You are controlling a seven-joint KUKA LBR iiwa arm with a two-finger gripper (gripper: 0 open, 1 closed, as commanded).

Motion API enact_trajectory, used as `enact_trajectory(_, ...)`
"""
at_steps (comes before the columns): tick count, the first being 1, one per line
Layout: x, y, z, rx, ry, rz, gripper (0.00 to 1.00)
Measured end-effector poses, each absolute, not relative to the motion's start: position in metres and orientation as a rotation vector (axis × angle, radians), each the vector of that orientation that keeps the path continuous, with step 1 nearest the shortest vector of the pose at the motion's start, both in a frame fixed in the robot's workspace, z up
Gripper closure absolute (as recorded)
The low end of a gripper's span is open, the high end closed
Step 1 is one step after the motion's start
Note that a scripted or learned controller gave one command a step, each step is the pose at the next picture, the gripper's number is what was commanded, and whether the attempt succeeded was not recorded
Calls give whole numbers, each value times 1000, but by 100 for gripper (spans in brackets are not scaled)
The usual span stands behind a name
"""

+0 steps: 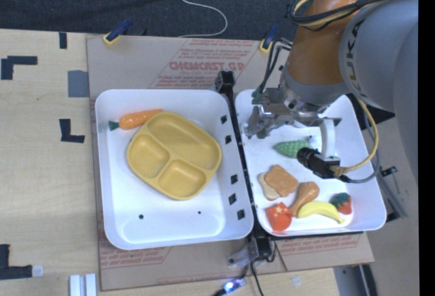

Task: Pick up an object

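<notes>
Gripper [262,121] is down in the right bin [363,220], just beside the divider between the two bins; whether it is spread or pressed together, cannot tell from this angle, and nothing shows pinched in it

Taking the green leafy piece [292,148] as the landmark: the gripper sits up and to the left of it, near but apart. That green piece looks like the closest candidate. Its long axis runs roughly left to right across the view, tapered end pointing left toward the divider, blunter end right against the black cable fitting [316,162].

Below the green piece lies the bread slice [279,181]; lower right of that the drumstick [306,194], long axis slanting from upper right to lower left. Farther below, the tomato [279,217], the banana [321,211] lying nearly flat left to right, and a small strawberry [343,203] at its right end.

Far left of the green piece, in the other bin [109,152], a yellow divided plate [174,154] with a carrot [139,118] touching its upper edge.

Risks, as I judge them: so close to the divider, a descent could catch the bin wall. Closing along the green piece's length rather than across it would likely let it slip out. That cable beside it could snag
</notes>
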State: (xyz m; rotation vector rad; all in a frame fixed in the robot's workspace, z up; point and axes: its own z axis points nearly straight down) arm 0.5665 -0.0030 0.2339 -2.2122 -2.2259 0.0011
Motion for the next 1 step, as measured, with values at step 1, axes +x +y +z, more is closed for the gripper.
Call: enact_trajectory(1,563,-13,228,-2219,-2221,5,100)
